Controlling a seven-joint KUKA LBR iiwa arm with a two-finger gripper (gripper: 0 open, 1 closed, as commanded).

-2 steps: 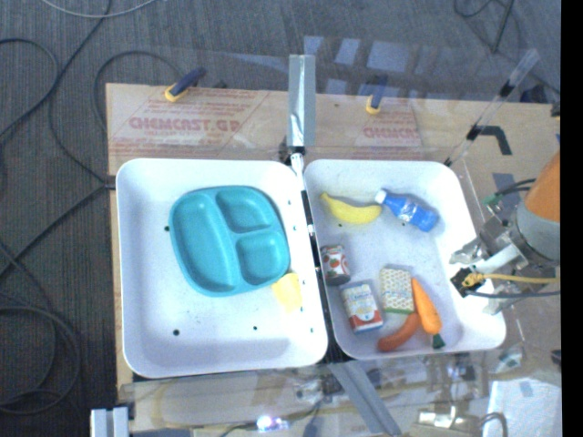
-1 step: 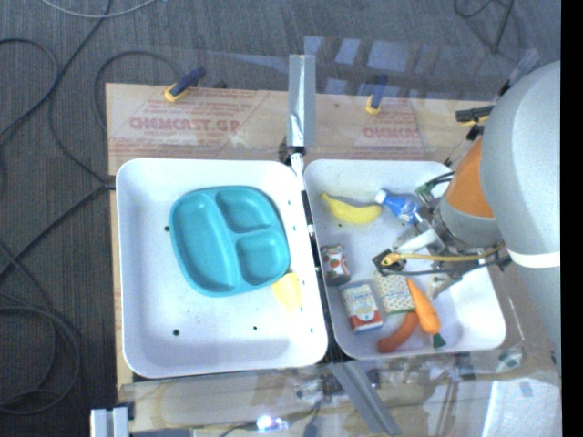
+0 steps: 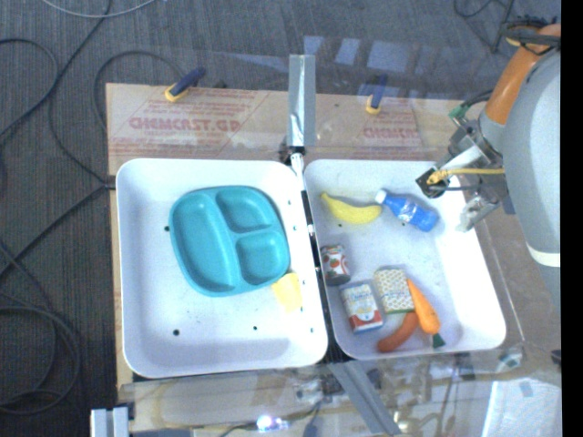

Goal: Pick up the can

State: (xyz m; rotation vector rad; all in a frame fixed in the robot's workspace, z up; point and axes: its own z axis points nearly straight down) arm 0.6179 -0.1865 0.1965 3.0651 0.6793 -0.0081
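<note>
Red-labelled can (image 3: pixel 335 264) stood upright at the right bin's (image 3: pixel 474 271) left wall, well down-left of my gripper (image 3: pixel 453 182) (couldn't tell its grip state, honestly) by 1 far corner.

Arm (image 3: pixel 547 153) cut off at right edge

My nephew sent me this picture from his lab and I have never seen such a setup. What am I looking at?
It is one camera looking down on a bench. The grey shape with the orange band at the right is a robot arm; its gripper hangs over the right bin's upper right edge. That bin holds a banana, a blue bottle, a small can, two small boxes, a carrot and a sausage. The left bin holds a teal divided plate and a yellow piece. Nothing is seen held.
</note>
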